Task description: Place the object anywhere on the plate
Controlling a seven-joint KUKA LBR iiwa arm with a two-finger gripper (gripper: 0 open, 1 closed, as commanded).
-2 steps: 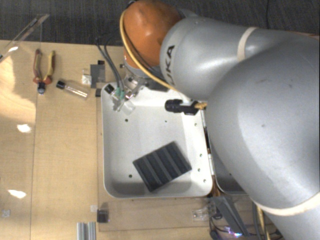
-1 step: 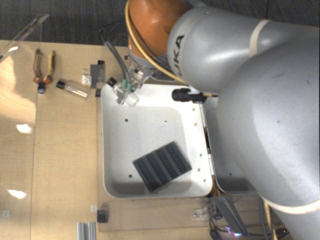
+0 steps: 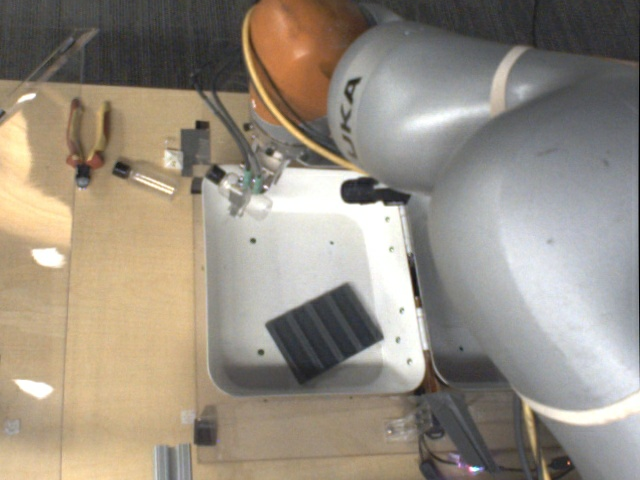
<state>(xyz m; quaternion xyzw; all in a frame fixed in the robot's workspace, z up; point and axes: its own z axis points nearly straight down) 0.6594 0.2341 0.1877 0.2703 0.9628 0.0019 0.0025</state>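
Wooden bench (image 3: pixel 120 298) | white bin (image 3: pixel 225 298) | dark ribbed rectangular object (image 3: pixel 323 332) lying flat, skewed | end effector (image 3: pixel 243 190) state unclear

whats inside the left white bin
A dark ribbed block lies on the left bin floor near its front wall. The arm covers the bin's back right corner, so that part is hidden.

arm (image 3: pixel 470 158): grey, orange band, reaching in from right, covering right bin | left bin (image 3: pixel 230 368): dark ribbed block (image 3: pixel 323 332) lying tilted near front wall | counter (image 3: pixel 120 298): red-handled pliers (image 3: pixel 87 138) far left, small vial (image 3: pixel 145 177) beside them
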